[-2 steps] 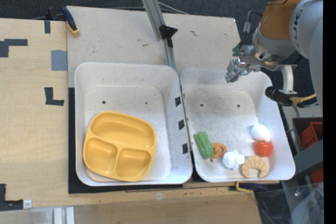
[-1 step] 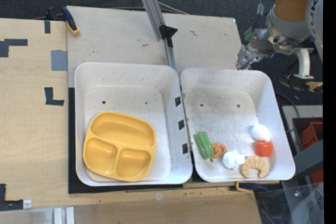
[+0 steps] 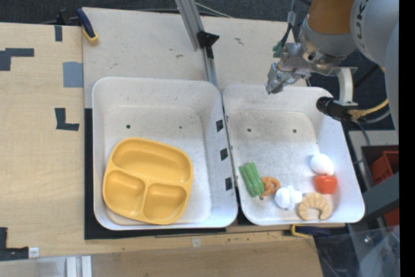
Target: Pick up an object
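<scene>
1. Hanging over the far rim of the right bin (image 3: 337, 133), the gripper (image 3: 277, 84) is pointing down from the grey arm (image 3: 363, 3); it is too small and dark here to tell how it is set, and nothing is showing beneath its tip.
2. Two white bins are sitting side by side on the bench (image 3: 39, 139), their inner walls touching.
3. One yellow divided tray (image 3: 148, 180) is lying in the left bin (image 3: 117, 100), toward its near side, with three compartments facing up.
4. Six small items are clustering along the near edge of the right bin, well apart from the gripper: one green vegetable piece (image 3: 251, 178), one small orange item (image 3: 270, 184) touching it, one white lumpy item (image 3: 286, 196), one croissant (image 3: 315, 205), one red item (image 3: 325, 184) and one white egg (image 3: 321, 163).
5. What the orange item and the white lumpy item are is hard to make out.
6. One metal pole (image 3: 188, 10) is slanting down to the gap between the bins, its top being cut off by the frame.
7. One blue-and-yellow tool (image 3: 87, 24) is lying at the bench's far left corner, too small to identify.
</scene>
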`<state>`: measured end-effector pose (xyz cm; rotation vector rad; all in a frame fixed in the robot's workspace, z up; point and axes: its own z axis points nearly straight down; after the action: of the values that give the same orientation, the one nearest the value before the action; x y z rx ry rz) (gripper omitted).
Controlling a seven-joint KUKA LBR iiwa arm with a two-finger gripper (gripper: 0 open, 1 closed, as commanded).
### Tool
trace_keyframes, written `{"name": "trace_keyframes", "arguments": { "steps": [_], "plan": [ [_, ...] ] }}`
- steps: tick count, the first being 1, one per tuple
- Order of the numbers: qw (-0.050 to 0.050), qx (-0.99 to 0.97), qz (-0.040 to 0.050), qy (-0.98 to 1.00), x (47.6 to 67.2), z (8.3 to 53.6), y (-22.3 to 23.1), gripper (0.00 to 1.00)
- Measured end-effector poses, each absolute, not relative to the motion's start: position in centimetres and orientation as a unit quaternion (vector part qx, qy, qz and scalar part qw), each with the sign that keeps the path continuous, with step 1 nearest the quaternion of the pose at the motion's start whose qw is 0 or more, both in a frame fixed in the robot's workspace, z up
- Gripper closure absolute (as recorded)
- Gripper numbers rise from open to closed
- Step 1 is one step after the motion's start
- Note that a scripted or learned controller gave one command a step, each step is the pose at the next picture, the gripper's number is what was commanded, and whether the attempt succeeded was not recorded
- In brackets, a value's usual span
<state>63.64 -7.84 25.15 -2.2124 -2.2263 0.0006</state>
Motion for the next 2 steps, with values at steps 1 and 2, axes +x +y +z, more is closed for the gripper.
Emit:
{"name": "trace_keyframes", "arguments": {
  "steps": [1,2],
  "plan": [
    [0.002,-0.705,0.0009,-0.709,62.0,23.8,-2.6,1.0],
    [0.001,-0.704,0.0,-0.71,61.7,24.3,2.4,1.0]
  ]
}}
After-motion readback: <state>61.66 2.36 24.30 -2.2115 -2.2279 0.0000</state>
